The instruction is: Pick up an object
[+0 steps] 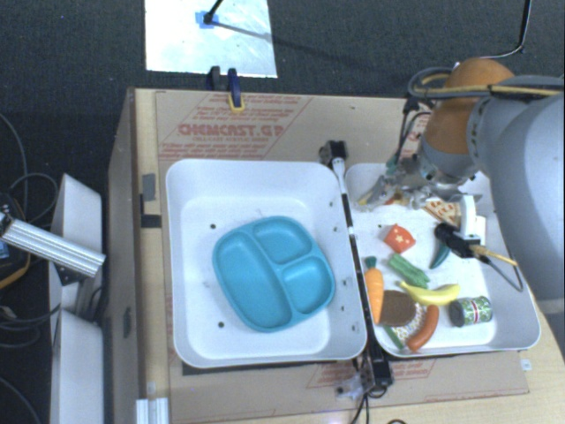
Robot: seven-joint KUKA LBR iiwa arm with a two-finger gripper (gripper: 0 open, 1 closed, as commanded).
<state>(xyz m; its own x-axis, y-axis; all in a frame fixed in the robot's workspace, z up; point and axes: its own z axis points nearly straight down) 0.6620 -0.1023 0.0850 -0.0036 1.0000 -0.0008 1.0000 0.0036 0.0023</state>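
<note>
I see my claw (399, 190) low over the right bin's (521, 325) far end, near the pizza slice (439, 208); I cannot tell its state.

The left bin (190, 237) holds a blue divided plate (272, 272), lying flat near its centre. The right bin (521, 321) holds toy food: a red piece (399, 237), a green pod (408, 268), a carrot (374, 293), a banana (430, 292), a brown square (396, 308), a sausage (424, 327), a small can (470, 311) and a pizza slice (440, 209). The hand (399, 186) sits low over the far end of the right bin, near the pizza slice. Both bins rest on the table (229, 126).
</note>
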